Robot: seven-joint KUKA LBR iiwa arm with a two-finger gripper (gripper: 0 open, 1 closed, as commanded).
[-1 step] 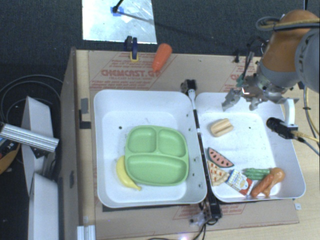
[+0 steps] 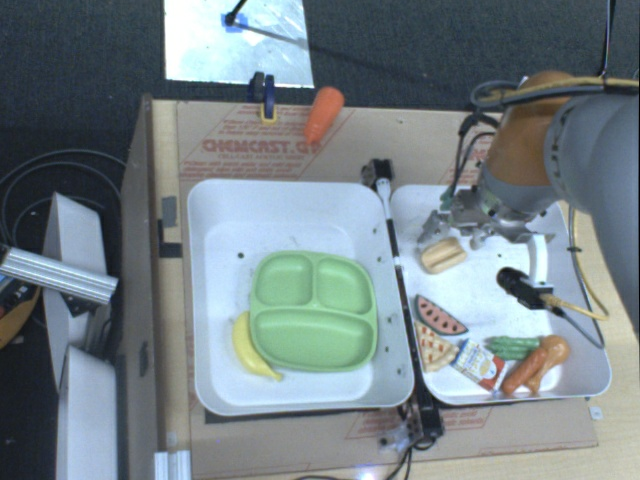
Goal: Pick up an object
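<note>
Pizza slice (image 2: 433, 347) partly behind bin wall (image 2: 404, 298); hand (image 2: 462, 230) above bread roll (image 2: 443, 256), finger state indiscernible.

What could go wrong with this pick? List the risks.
1. The gripper sits just above the tan bread piece, near the right bin's inner wall; an off-centre close could push the piece away instead of gripping it.
2. The watermelon slice, pizza slice and packet lie crowded together, so a try there could catch two things or nudge neighbours.
</note>
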